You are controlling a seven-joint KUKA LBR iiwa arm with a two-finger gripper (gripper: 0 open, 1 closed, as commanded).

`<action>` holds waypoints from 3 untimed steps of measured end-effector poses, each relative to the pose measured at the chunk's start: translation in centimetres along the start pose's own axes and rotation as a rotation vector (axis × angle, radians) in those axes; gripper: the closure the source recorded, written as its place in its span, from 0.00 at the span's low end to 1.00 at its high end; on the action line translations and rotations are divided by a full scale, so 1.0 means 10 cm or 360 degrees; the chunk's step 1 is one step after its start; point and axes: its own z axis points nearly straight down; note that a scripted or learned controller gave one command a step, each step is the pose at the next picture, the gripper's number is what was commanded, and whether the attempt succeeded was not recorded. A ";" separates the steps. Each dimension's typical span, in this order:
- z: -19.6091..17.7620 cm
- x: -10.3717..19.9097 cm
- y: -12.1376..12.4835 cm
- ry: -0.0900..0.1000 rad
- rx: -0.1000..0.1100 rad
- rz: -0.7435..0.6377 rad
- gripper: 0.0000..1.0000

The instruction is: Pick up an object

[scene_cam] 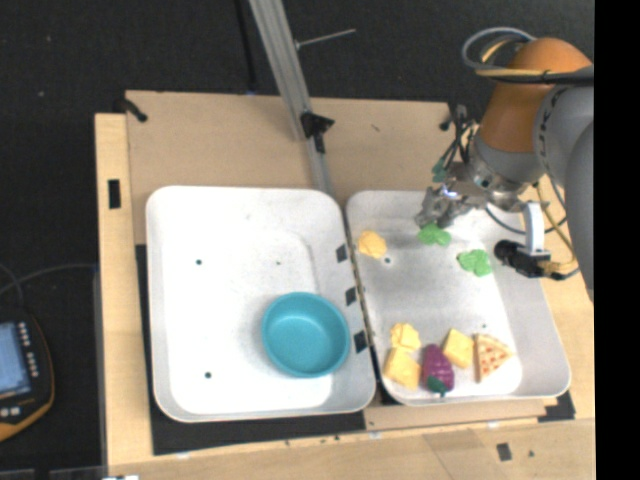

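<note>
My gripper (438, 214) hangs low over the far part of the right bin (520, 313), just above a small green piece (434, 235) that lies on the bin floor right below its tips. A second green piece (475, 261) lies a little to the right and nearer. A yellow lump (372, 245) sits by the bin's left wall. Along the near edge lie yellow blocks (403, 353), a purple grape bunch (437, 367), a yellow wedge (458, 347) and a pizza slice (490, 354).
The left bin (200, 238) holds a teal bowl (304, 334) near its front right corner. A slanted metal pole (285, 63) rises from between the bins at the back. Cables hang at the wrist on the right.
</note>
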 end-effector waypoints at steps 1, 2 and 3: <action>-0.37 -0.01 0.01 0.0001 0.0007 -0.0005 1.00; -0.52 0.49 -0.04 0.0006 0.0008 -0.0012 1.00; -0.52 0.93 0.05 0.0005 0.0008 -0.0012 1.00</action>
